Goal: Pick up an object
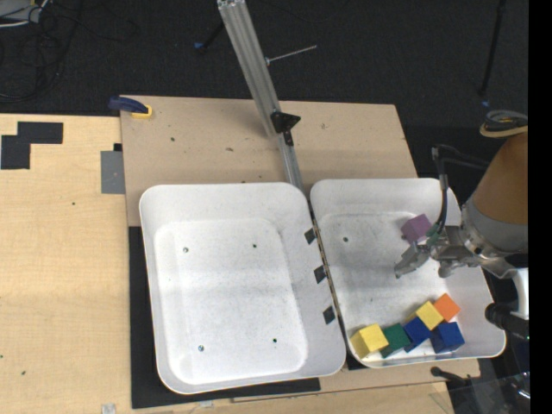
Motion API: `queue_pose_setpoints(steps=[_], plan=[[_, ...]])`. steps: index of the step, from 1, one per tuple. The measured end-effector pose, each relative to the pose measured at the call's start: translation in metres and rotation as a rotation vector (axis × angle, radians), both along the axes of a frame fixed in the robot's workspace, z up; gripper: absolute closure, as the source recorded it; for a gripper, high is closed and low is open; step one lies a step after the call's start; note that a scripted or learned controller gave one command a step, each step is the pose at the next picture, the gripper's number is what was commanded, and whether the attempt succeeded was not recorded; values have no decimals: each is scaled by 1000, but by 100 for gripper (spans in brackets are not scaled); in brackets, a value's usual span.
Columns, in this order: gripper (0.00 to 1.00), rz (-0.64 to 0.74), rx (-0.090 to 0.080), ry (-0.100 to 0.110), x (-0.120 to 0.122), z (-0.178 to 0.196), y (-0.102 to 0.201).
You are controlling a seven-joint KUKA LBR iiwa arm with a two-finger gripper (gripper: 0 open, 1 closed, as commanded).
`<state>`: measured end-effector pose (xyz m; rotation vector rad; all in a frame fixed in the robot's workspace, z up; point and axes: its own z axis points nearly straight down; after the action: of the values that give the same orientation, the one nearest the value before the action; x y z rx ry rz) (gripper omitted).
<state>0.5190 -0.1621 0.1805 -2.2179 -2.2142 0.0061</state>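
In the right bin [362,198] a purple block [417,226] lies alone near the far right side. My gripper [423,267] hangs just in front of it, fingers spread open with nothing between them. Along the near edge sits a cluster of blocks: a yellow one [373,339], a green one [397,338], a blue one [416,331], a second yellow [429,316], an orange one [447,306] and a second blue [448,337]. The arm [504,197] comes in from the right.
The left bin [224,283] sits beside the right one, with black clips [319,273] on the shared rim. A slanted aluminium bar [254,59] rises behind the bins. Wooden benchtop surrounds them.
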Motion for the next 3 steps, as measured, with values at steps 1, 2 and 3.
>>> queue_pose_setpoints(steps=[1,2,3], plan=[[0,-2,1,0,7,-55,7],[0,-3,-1,-6,8,-89,8],[100,-10,0,-5,8,-78,7]])
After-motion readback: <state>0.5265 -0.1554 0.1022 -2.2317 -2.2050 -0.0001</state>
